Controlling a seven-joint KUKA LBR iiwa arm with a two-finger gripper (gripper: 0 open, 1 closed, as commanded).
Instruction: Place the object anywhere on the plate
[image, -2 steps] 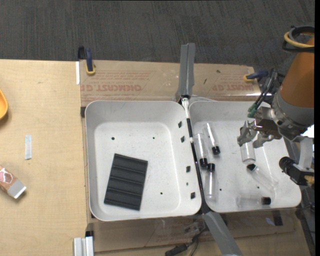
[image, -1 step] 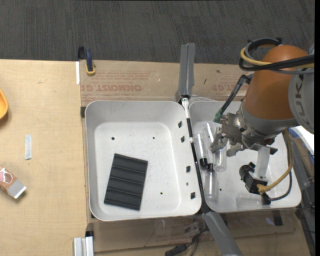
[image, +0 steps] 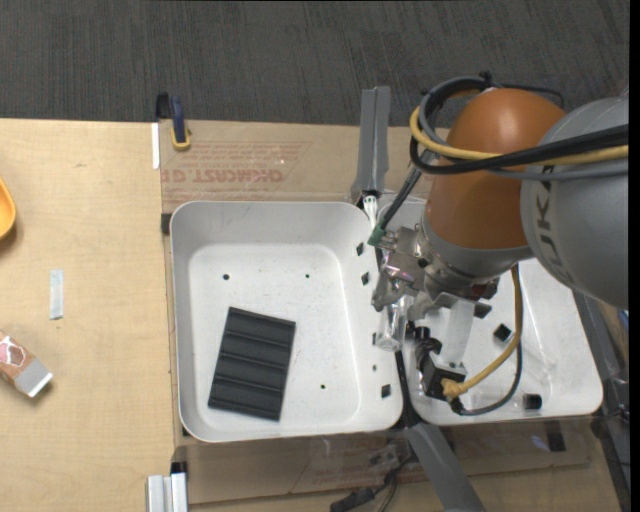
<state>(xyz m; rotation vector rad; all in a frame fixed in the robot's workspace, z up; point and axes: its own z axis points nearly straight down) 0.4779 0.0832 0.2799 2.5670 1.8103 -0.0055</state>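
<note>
Black ridged slab (image: 253, 363) is laid flat in the left bin (image: 190, 300), well apart from the claw (image: 392, 335) on its view-left side. The claw is positioned over the seam where that bin meets the right bin (image: 560, 400). Whether the claw is spread or pressed together cannot be told. Farther view-left of the claw, a pale strip (image: 56, 295) is seen on the counter (image: 90, 200).

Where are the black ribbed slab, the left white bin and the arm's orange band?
black ribbed slab (image: 253, 363), camera view, middle of its top face.
left white bin (image: 270, 265), camera view, bare floor near its far wall.
orange band (image: 490, 170), camera view, its rounded top.
</note>
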